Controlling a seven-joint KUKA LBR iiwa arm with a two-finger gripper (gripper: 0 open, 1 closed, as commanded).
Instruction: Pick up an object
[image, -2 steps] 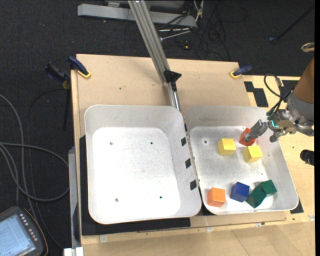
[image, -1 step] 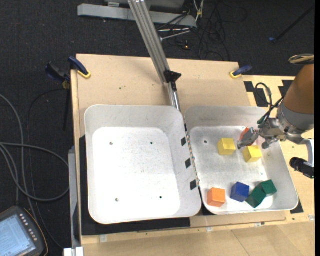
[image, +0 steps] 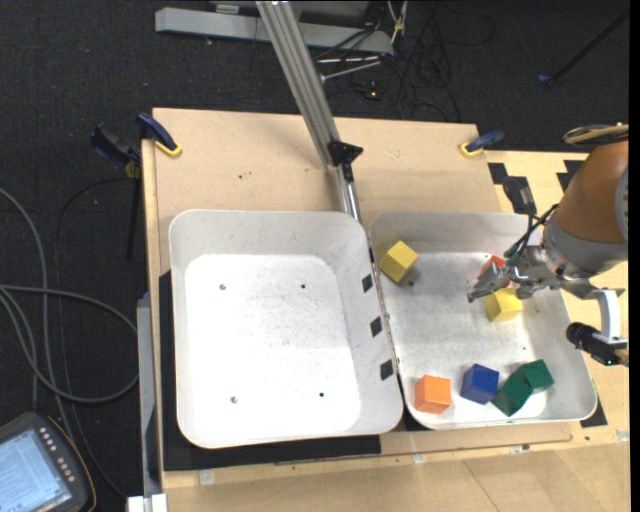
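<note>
1. Your gripper (image: 497, 287) sits low in the right bin (image: 440, 235), directly over a small yellow block (image: 503, 306); whether it grips the block cannot be told.
2. A second yellow cube (image: 398, 261) lies near the bin's left wall.
3. Orange cube (image: 432, 393), blue cube (image: 480, 383) and two green blocks (image: 524, 386) line the front edge.

This looks like a robot lab. A wooden bench (image: 300, 160) is held down with clamps (image: 160, 135), black cables (image: 50, 330) snake over the dark floor, and a grey robot arm (image: 590, 215) reaches over two white bins (image: 190, 250). A small screen (image: 30, 470) sits in the corner.
</note>
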